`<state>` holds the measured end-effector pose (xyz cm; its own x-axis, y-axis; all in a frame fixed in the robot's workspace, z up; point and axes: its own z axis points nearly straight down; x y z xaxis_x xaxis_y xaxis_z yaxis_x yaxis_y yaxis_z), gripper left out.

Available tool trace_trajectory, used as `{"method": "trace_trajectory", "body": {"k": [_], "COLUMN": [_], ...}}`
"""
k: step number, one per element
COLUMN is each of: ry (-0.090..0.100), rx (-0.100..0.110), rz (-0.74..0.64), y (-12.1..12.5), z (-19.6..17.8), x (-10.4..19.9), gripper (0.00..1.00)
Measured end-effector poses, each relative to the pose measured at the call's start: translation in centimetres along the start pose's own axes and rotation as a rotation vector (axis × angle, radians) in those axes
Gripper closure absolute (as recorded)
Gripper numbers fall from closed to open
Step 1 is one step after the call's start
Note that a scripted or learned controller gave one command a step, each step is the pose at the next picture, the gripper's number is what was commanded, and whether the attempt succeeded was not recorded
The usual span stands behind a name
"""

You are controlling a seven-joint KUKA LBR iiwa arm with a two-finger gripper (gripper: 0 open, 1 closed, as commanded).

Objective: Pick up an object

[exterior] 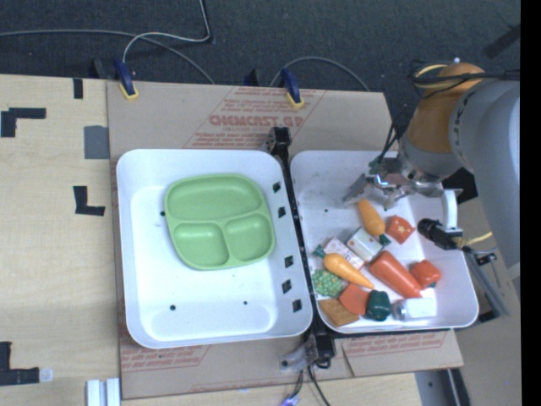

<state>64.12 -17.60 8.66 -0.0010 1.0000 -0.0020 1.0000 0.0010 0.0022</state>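
Bench: a sheet of brown cardboard point(245, 117) lies under both bins, held at its top edge by two blue clamps point(127, 81), left and centre of the frame.
Left bin point(139, 252): white and shallow, in the centre-left of the frame.
Green plate point(220, 220): a three-part divided plate lying flat in the upper middle of the left bin, nothing on it.
Right bin point(325, 172): touches the left bin along a dark seam at centre frame; its upper left part is bare, and the toys crowd its lower right half.
Toy food: a patch of green peas point(325, 282) near the bin's left wall, an orange carrot point(348, 270) just beside it, a small white box point(363, 245) above the carrot, a long red-orange piece point(394, 274) to the right, a small red piece point(399, 227) above that.
Nearest object: an orange oval piece point(371, 217) lies tilted, just below the gripper.
Gripper point(382, 184): low over the upper right of the right bin, its metal tips pointing left and down; nothing sits between them, and from here I cannot say whether they are spread or closed.
Arm point(473, 142): grey with an orange band, coming in from the right edge of the frame.
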Motion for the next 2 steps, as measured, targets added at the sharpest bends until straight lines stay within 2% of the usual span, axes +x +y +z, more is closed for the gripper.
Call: {"method": "trace_trajectory", "body": {"k": [1,2], "ry": [-0.002,0.003], "rx": [-0.002,0.001], "rz": [0.000,-0.003], "y": [0.1,2.8], "z": [-1.0,-4.1], "x": [0.0,7.0], "gripper": [1.00,1.00]}}
